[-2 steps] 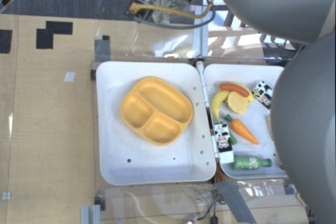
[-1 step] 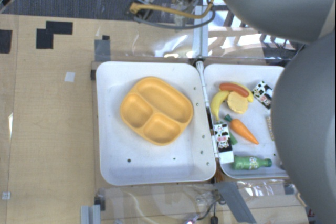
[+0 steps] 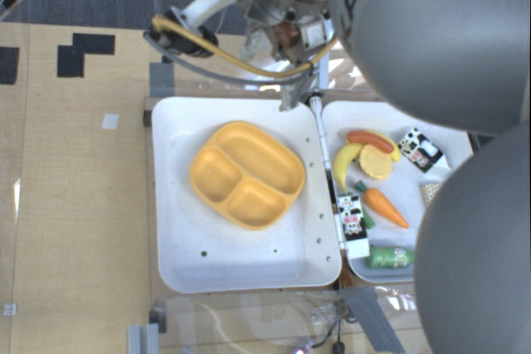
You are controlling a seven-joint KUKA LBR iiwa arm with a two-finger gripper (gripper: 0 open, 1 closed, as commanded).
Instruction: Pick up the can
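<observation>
The gripper (image 3: pixel 292 91) is hanging over the far rim between the two bins; whether it is gaping or closed, or carrying anything, cannot be told. The green can (image 3: pixel 390 258) is lying on its side at the near edge of the right bin (image 3: pixel 431 127), just beside the milk carton (image 3: pixel 353 220); being round, it is likely to roll away, or the carton is likely to get nudged instead.
</observation>
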